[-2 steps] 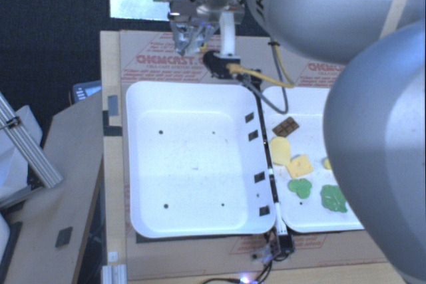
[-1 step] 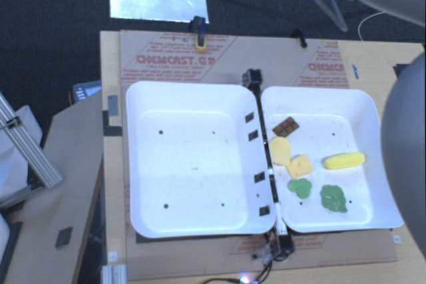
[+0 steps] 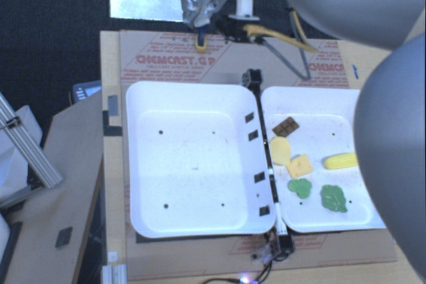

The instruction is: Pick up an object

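Objects in right bin (image 3: 346,113): six.

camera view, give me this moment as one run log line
gripper: raised behind bins, above cardboard | right bin: chocolate piece, corn, two yellow and two green pieces | pick: not done

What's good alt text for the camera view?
The grey arm's end effector hangs above the bench behind two white bins. The right bin holds a brown chocolate piece, yellow pieces and two green ones; the left bin sits beside it.
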Motion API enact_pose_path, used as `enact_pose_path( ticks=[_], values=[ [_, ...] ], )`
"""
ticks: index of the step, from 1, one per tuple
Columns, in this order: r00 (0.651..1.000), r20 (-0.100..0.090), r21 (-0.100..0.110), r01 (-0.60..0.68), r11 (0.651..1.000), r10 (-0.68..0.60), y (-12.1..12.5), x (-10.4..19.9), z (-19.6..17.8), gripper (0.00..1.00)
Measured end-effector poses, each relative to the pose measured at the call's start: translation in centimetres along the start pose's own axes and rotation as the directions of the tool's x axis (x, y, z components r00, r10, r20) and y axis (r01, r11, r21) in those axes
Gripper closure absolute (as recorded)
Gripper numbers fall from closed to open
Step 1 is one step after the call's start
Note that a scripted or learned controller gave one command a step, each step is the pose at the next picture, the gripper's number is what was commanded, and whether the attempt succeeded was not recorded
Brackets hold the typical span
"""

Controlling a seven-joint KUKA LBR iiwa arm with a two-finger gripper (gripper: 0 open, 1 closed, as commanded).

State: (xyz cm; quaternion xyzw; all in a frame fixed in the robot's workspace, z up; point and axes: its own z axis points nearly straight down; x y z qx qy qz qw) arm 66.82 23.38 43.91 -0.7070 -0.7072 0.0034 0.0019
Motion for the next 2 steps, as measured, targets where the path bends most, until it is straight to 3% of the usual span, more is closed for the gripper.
enact_pose_path(
  ticks=[1, 2],
  values=[
    [1.000, -0.006, -0.020, 0.001, 1.000, -0.001, -0.1, -1.1, -10.3, 1.00],
    [1.000, 0.001, 0.006, 0.005, 1.000, -0.005, -4.4, 0.1, 3.5, 1.00]
  ],
)
